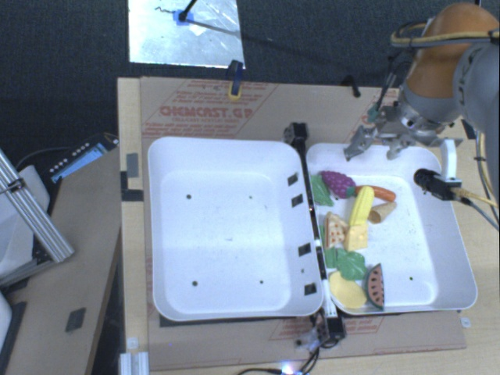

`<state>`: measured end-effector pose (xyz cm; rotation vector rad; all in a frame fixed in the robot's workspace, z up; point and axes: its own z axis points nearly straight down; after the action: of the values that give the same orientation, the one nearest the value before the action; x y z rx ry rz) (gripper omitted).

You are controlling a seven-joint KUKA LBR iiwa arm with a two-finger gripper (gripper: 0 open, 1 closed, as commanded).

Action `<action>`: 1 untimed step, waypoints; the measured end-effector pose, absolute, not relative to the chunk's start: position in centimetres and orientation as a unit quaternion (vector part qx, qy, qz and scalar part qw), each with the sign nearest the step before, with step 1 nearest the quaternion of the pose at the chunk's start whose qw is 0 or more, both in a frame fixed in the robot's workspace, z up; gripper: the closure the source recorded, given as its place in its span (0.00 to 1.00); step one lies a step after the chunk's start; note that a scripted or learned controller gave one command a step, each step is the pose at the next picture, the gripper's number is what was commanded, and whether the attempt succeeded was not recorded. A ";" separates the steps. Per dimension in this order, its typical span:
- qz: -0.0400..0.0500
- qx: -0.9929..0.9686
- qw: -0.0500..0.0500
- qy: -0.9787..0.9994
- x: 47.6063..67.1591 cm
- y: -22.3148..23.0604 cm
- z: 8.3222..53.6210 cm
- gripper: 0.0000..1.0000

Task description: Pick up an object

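Nearest the camera, a watermelon slice (376, 285) and a pale yellow lemon-like piece (348, 291) lie at the front of the right bin (437, 264), close to the divider between the two bins. Behind them come a green leafy piece (347, 262), a wedge of cheese or cracker (335, 230), a yellow corn cob (360, 216) standing on end, a carrot (381, 194) and a bunch of purple grapes (337, 182) beside a green leaf shape (321, 189). All these toy foods cluster along the left side of that bin. The left bin (226, 225) sits just beside it on the counter (195, 108). The tool (376, 145) hangs above the back rim of the right bin, apart from the toys, its two fingers spread open with nothing between them. Above it rises the grey arm (476, 76) with its orange band (441, 45).
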<state>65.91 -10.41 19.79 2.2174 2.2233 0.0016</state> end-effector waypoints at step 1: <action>-0.001 0.709 0.000 0.706 65.6 -18.2 13.3 0.00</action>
<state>65.63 -18.17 13.32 2.2267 2.2172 -0.0025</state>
